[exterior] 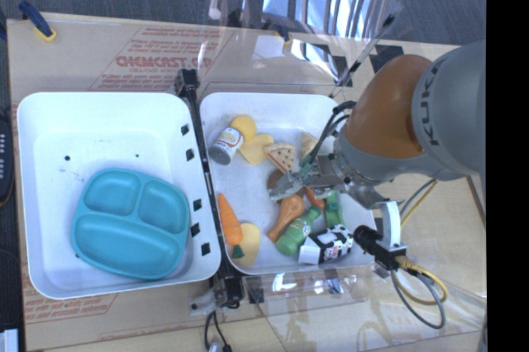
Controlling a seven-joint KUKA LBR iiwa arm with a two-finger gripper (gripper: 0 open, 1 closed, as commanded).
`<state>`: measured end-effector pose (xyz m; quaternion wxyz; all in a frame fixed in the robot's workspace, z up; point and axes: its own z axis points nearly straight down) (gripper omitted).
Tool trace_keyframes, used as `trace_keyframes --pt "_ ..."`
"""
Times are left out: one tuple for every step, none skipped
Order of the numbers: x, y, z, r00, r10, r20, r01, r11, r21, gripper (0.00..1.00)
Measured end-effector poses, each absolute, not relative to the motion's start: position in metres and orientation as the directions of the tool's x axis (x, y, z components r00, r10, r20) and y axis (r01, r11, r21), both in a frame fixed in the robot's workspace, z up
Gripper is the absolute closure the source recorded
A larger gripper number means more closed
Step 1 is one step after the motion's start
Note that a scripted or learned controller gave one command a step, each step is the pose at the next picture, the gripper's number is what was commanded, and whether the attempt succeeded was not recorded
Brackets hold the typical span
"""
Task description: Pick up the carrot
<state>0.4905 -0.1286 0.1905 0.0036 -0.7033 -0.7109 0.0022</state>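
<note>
The carrot [227, 214] is orange and lies along the left wall of the right bin [248, 104], near its front, with its thin end toward the back. It touches a yellow fruit [247, 242] at its front end. My gripper [288, 183] hangs low over the pile of toy food in the middle of that bin. It sits to the right of the carrot, with a gap between them. Nothing of the carrot is in the gripper. The arm's orange band [387, 117] and grey wrist cover the bin's right part.
Around the gripper lie a drumstick [288, 215], a green bottle [294, 238], a black-and-white carton [329, 244], a cracker [282, 157], a cheese wedge [259, 148] and a small can [224, 145]. The left bin [50, 119] bears a blue divided plate [131, 222].
</note>
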Motion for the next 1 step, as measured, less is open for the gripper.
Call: trace_keyframes --pt "0.4953 -0.1484 0.0915 0.132 0.991 0.004 0.991 -0.132 -0.010 0.00"
